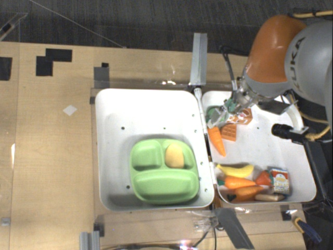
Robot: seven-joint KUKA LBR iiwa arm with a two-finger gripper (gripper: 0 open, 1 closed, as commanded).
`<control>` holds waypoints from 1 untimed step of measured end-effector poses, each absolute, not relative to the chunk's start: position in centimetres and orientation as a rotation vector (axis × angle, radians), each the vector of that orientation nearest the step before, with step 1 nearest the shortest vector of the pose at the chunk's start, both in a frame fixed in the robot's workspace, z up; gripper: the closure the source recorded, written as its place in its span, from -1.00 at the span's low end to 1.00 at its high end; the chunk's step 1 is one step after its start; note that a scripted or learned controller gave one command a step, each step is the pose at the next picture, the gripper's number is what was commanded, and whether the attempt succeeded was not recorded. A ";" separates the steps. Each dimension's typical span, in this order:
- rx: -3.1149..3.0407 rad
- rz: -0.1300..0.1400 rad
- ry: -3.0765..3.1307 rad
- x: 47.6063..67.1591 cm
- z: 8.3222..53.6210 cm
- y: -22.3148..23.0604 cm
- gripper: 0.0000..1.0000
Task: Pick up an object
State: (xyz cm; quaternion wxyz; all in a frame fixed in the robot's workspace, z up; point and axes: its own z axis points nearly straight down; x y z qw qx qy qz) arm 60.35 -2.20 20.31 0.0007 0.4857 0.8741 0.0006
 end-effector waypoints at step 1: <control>1.667 -0.001 2.665 54.8 18.2 -6.8 -1.00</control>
